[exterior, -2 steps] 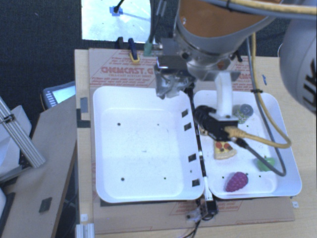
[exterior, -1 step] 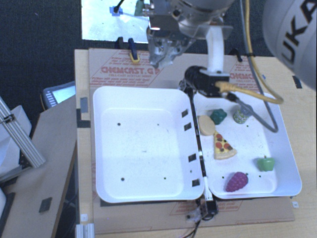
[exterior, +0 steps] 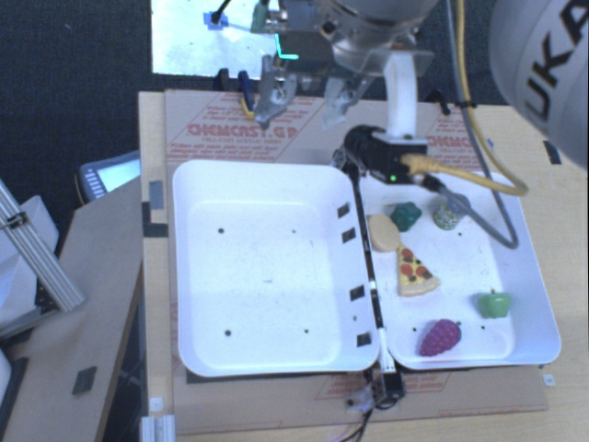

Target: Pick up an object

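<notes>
My arm [exterior: 543,53] is the largest thing here, grey, reaching in from the right with its orange band at the top edge of the view. Below it the table [exterior: 153,145] carries a sheet of cardboard [exterior: 221,132] printed in red. On that sheet two shallow white bins sit side by side, their inner rims touching: the left bin [exterior: 267,265] and the right bin [exterior: 469,265].

My tool [exterior: 304,99] hangs above the far strip of cardboard, beyond the far rims of the bins and near the line where they meet. Its two fingers stand apart, and nothing is between them.

Everything I could pick lies in the right bin, well apart from my tool. A toy pizza slice [exterior: 416,273] lies flat near the middle, closer to the inner wall. A purple bunch of grapes [exterior: 440,337] sits by the near rim. A beige oval piece [exterior: 384,232] rests against the inner wall, just beyond the tip of the pizza slice. A green pepper [exterior: 494,304] stands toward the outer wall. A dark green lumpy piece [exterior: 405,215] lies just beside the beige one. Farther right is a small round greenish thing [exterior: 448,215], too blurred for me to name.
</notes>
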You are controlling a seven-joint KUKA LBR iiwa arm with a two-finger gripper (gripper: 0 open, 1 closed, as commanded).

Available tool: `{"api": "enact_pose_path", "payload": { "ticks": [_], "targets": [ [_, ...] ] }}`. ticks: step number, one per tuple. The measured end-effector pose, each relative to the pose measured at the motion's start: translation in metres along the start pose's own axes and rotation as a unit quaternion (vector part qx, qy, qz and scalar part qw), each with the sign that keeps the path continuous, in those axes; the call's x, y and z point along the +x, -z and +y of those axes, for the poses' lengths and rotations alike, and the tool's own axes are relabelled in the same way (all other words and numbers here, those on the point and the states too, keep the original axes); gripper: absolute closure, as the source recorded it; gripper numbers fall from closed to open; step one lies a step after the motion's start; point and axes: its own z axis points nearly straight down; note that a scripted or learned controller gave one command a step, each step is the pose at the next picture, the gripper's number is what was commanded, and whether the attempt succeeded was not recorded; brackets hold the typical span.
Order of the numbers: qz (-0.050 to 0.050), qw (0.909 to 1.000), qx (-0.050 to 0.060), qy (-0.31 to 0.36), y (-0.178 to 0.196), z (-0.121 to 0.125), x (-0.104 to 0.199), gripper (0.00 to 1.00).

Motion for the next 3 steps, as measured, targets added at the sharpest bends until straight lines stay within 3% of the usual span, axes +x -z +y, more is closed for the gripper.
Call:
{"api": "enact_pose_path", "payload": {
  "ticks": [1,2,3],
  "targets": [
    [0.001,1.0,-0.001,0.002,0.012,0.0,0.0,1.0],
    [0.0,1.0,-0.001,0.003,0.011,0.0,0.0,0.0],
    [0.001,1.0,-0.002,0.004,0.022,0.001,0.0,1.0]
  ]
}}
